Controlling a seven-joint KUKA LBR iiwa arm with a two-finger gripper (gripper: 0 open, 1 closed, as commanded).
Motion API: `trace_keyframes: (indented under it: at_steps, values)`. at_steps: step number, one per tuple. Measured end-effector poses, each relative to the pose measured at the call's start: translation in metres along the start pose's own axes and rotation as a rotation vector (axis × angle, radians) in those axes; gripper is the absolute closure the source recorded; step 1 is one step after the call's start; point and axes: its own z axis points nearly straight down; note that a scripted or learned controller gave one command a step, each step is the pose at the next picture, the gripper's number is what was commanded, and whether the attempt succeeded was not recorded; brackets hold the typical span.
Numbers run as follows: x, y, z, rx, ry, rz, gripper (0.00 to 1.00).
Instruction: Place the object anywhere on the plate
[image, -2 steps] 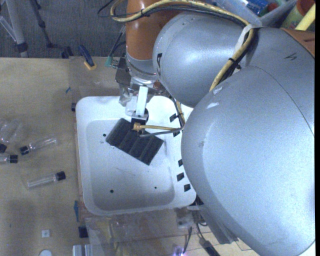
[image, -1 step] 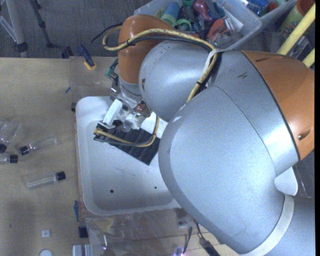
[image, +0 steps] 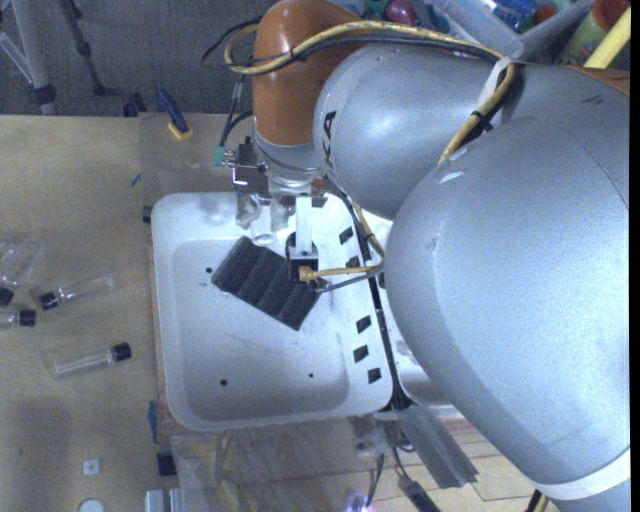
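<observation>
Diagonally, black ridged object (image: 266, 285), long axis upper-left to lower-right

The arm (image: 480, 230) reaches in from the right and covers much of the bin (image: 185, 400). Its gripper (image: 275, 225) hangs over the bin's far part, just above a ribbed slab (image: 262, 283) lying in the bin. Left of the bin, vials (image: 90, 357) lie on the bench (image: 70, 180).

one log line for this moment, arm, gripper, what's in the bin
arm: reaching over white bin | gripper: low at bin's far side | under it: black ridged rack, tilted | plate: hidden from this angle
</observation>
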Motion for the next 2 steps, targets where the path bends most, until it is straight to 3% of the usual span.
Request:
trace_keyframes:
  at_steps: [1,2]
  values:
    - [0.011,0.002,-0.006,-0.002,0.0,-0.691,1.0]
    - [0.0,0.005,0.091,-0.006,0.001,-0.923,1.0]
